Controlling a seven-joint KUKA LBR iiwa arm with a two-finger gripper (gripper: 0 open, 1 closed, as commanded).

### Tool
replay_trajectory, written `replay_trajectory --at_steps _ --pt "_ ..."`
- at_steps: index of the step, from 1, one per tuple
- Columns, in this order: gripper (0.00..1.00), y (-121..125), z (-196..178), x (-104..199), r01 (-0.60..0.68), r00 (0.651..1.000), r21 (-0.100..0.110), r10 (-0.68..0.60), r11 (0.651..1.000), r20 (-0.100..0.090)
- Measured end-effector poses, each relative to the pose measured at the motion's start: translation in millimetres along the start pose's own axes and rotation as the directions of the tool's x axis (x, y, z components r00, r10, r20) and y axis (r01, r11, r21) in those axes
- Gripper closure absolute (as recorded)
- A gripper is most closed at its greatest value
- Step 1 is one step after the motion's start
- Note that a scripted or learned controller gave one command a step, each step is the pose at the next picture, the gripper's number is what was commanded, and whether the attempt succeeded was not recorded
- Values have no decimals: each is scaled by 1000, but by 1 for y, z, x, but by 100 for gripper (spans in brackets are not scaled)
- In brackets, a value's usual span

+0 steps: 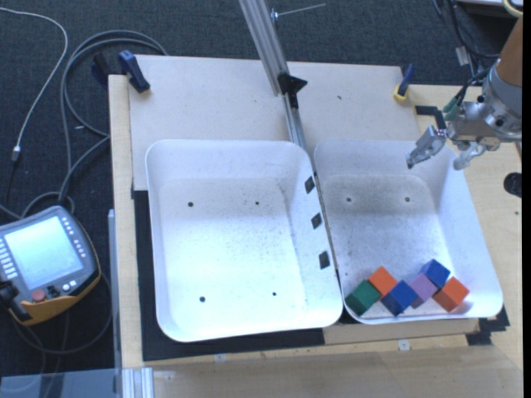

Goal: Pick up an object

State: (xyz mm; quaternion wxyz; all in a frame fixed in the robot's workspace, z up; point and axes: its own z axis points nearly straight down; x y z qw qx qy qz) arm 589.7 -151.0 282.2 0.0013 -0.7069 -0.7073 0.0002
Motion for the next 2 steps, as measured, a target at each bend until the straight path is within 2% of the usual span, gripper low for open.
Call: replay_trajectory --at_steps 1,2 --pt "0 -90 18 35 -1 1000 5 1 1000 -2" --pt "0 -98 81 73 3 1000 6 -3 1000 -3"
